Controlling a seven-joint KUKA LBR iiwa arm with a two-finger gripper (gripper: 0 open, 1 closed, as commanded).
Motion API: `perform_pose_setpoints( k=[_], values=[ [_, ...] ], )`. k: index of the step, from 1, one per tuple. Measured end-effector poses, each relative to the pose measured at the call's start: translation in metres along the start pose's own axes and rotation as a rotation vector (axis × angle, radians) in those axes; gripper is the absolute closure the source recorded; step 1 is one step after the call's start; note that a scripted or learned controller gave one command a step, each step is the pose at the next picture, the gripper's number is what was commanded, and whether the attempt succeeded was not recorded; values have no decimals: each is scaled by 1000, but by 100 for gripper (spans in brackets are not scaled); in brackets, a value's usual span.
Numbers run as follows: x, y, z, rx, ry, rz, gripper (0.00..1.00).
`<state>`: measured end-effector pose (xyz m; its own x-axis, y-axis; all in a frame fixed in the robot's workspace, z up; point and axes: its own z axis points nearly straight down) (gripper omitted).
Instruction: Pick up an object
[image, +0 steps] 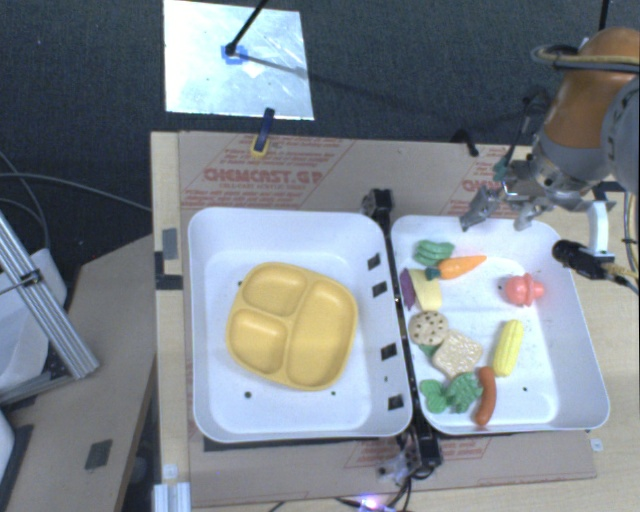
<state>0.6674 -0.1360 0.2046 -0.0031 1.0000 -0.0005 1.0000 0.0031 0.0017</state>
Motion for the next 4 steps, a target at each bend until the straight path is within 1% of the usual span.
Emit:
perform_pose_setpoints(
  k=[1, 2, 3, 4],
  values=[
    [2, -91, 90, 15, 4, 5, 0],
    [-48, -184, 119, 1, -1, 11, 0],
    [-44, -180, 109, -2, 0, 3, 100],
    [37, -107, 118, -10, -3, -8, 100]
  ],
)
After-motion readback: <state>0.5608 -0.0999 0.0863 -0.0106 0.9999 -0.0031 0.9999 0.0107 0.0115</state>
